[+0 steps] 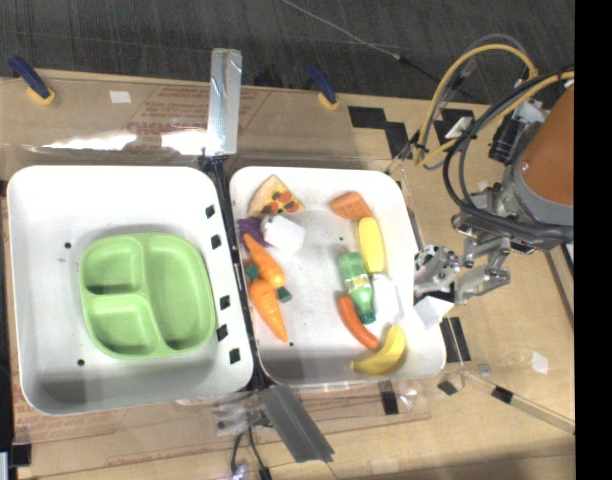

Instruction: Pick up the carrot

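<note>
We look down on a cardboard-covered bench bearing two shallow white bins side by side, dark floor beyond its far edge; nearest us, a banana lies along the near edge of the right bin, toward its right corner, with a chili-like red-orange piece touching it; the left bin holds a green divided plate at its middle; against the right bin's left wall lie two carrots, one carrot nearer us and a second carrot just beyond, touching; a green bottle and a yellow corn cob sit toward the right wall; a pizza slice rests in the far left corner; the gripper hangs outside the right bin's right wall, and we cannot tell how it is set.
</note>
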`<state>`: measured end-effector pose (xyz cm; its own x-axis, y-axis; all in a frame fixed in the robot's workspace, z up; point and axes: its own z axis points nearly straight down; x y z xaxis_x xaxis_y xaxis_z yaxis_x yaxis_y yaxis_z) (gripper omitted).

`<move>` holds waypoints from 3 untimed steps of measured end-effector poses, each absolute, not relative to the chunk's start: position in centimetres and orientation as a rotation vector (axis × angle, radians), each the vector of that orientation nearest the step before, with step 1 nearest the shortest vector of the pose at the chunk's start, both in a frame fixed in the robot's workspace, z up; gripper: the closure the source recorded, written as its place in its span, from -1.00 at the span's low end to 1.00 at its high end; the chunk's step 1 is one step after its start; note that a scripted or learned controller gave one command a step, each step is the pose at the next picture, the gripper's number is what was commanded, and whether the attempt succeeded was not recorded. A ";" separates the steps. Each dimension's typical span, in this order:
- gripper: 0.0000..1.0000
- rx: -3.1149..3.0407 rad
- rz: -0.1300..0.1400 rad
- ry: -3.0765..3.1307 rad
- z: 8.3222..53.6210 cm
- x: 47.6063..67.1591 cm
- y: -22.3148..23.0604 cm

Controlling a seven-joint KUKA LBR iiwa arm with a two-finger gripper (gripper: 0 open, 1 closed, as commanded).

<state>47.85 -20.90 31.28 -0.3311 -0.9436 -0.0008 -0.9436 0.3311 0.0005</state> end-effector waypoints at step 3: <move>1.00 -1.935 0.001 2.474 26.2 47.7 -17.7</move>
